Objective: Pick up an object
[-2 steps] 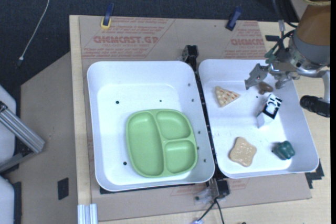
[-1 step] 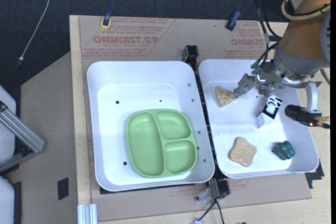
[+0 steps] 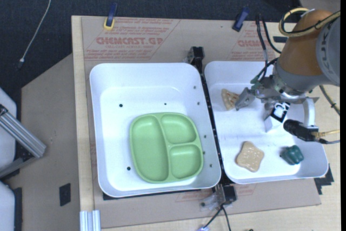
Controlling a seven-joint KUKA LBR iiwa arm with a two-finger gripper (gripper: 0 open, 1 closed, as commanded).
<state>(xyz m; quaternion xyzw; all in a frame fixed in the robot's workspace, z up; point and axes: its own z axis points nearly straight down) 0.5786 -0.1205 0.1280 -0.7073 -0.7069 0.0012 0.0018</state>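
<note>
Cardboard-topped bench (image 3: 135, 35) carries two bins. Right bin (image 3: 238, 170): gripper (image 3: 254, 108) spread apart, nothing held. Tan piece (image 3: 230, 98) at its 9 o'clock; should be straddled squarely before closing.

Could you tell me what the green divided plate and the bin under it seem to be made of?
Pale green three-compartment plate: probably moulded plastic, matte, with rounded ridges and soft highlights. Shallow white left bin: likely thin plastic, smooth, slightly glossy, with rounded corners.
</note>
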